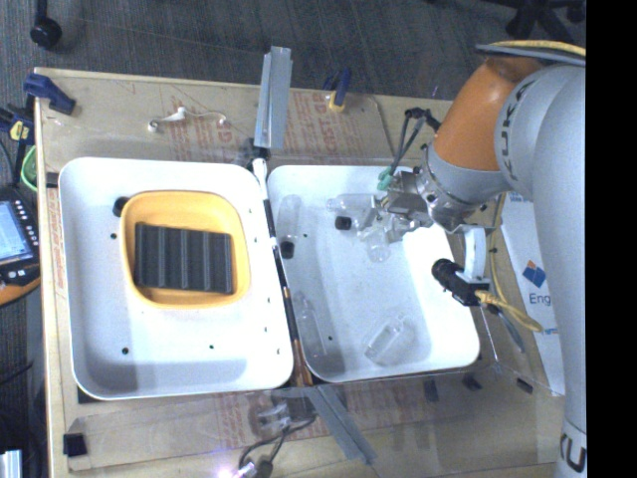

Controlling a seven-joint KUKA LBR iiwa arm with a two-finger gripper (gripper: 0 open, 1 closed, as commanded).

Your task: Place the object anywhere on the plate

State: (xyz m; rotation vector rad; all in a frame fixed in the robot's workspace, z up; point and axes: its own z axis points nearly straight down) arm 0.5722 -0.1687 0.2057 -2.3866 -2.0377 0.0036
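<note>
Far left: left bin (72, 267), holding the yellow plate (184, 203), with a dark ridged block (185, 259) lying on its middle, ridges running up and down the view. Leaves bare yellow rim all round the block.

Next over: right bin (348, 287), touching the left one along the shared wall. Holds several clear, glassy pieces, hard to outline against the white. Likely the task's thing: a clear piece (376, 237) near the bin's upper middle, just below and to the left of the gripper (396, 207). Long axis too faint to call. Another clear piece (388, 340) lies lower down, well apart.

Cannot tell whether the pincer is open or closed, nor whether anything is gripped.

Judged from this: plate lies well to the left of the pincer, across the shared wall, so the carry must run leftward.
</note>
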